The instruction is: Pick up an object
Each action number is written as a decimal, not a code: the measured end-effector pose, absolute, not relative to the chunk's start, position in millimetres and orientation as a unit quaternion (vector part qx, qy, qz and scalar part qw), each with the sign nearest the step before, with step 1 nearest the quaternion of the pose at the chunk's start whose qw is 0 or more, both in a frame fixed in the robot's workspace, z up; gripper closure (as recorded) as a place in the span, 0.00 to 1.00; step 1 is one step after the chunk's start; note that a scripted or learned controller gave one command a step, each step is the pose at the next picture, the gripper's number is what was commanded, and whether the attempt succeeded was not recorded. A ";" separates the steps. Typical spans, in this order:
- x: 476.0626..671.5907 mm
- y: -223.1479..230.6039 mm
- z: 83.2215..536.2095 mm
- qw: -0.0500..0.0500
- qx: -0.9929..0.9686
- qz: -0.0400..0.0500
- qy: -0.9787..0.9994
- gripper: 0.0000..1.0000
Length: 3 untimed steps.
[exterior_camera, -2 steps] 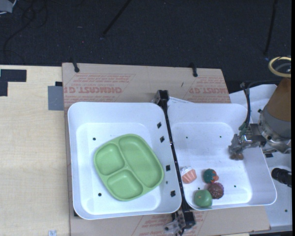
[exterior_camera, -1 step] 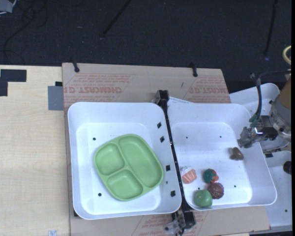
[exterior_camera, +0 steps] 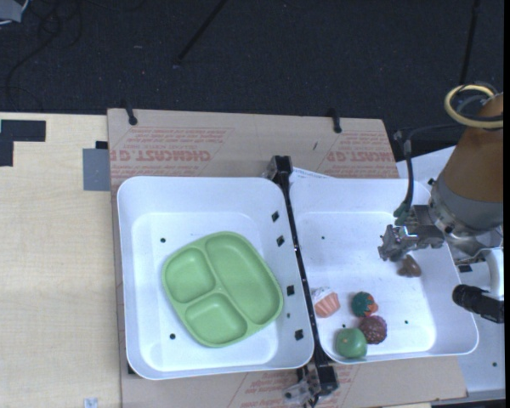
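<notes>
Your arm (exterior_camera: 472, 172) reaches in from the right over the right-hand bin (exterior_camera: 348, 202), its gripper (exterior_camera: 399, 246) low above the bin floor near the far right side, with a small brown object (exterior_camera: 410, 268) just below the fingertips (whether the fingers are parted or closed on it, you cannot tell from this angle). Toward the bin's near edge lie a pink-and-white piece (exterior_camera: 325, 303), a green-and-red ball (exterior_camera: 363, 303), a dark red berry-like piece (exterior_camera: 374, 329) and a green round object (exterior_camera: 351, 343), clustered close together. In the left-hand bin (exterior_camera: 144, 219), a green divided plate (exterior_camera: 222, 288) rests at a tilt across the floor
</notes>
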State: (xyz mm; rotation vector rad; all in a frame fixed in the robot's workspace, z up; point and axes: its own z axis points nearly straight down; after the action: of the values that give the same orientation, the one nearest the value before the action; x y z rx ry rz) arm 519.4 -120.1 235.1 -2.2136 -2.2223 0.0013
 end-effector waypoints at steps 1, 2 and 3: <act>524.4 -77.9 230.2 0.002 -0.706 0.001 -0.708 1.00; 532.3 -23.7 238.9 0.001 -0.705 0.000 -0.709 1.00; 539.1 21.7 243.4 0.001 -0.706 0.000 -0.708 1.00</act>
State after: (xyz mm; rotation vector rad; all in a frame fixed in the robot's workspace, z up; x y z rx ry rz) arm 539.1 21.7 243.4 -2.2152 -2.2237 0.0012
